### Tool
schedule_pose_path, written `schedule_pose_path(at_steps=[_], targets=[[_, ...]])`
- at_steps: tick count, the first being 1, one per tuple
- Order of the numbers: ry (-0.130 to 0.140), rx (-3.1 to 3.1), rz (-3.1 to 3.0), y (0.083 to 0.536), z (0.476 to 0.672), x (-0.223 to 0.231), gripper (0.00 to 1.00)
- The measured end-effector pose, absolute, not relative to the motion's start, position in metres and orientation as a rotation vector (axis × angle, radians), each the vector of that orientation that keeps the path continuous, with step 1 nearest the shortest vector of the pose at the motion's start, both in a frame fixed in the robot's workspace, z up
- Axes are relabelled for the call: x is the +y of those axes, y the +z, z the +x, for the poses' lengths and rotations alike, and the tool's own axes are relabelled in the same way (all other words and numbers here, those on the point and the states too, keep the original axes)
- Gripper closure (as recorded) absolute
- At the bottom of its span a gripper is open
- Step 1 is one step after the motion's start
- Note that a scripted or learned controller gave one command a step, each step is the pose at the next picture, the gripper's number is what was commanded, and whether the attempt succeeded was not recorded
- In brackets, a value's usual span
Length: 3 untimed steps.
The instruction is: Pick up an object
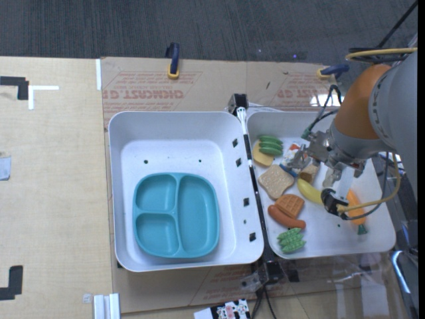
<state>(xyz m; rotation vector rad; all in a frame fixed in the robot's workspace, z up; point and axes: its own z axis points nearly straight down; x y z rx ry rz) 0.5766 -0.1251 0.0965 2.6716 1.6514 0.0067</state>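
Broadly, the bench (53, 178) carries two white bins side by side. The left bin (119, 145) holds a teal divided tray (176, 216), well apart from the work. The right bin (378, 234) holds the toy food, and the arm (372, 105) is hung over it from 3 o'clock.

The jaws (302, 157) are seen low over the cluster at the bin's middle; whether they are open or closed cannot be told, since cables and wrist hardware crowd that spot. Nothing is seen gripped.

Candidates, taken by size:
- bread slice (273, 180), flat, at 7 o'clock from the jaws, just beside them.
- orange waffle-like piece (290, 205), touching a red sausage (287, 216) on its 7 o'clock side.
- yellow banana (308, 191), at 5 o'clock from the jaws.
- green bean pods (270, 143), at 10 o'clock.
- green leafy piece (291, 240), at the bin's 6 o'clock edge.
- carrot (355, 208), at 4 o'clock, partly hidden by cable.

Judgement: one piece should be singled out. The banana is favoured, being rounded and fairly free. A straight descent is advised, with closure across its narrow width, so that neighbours are not dragged up.
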Motion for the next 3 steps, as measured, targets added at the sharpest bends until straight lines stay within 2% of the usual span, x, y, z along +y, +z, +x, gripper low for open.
schedule_pose_path(at_steps=[1,2,3], targets=[[0.001,1.505,2.759,0.093,0.529,-0.127,0.00],[0.001,1.499,2.763,0.102,0.530,-0.127,1.00],[-0.006,1.564,2.725,0.191,0.617,-0.075,1.00]])
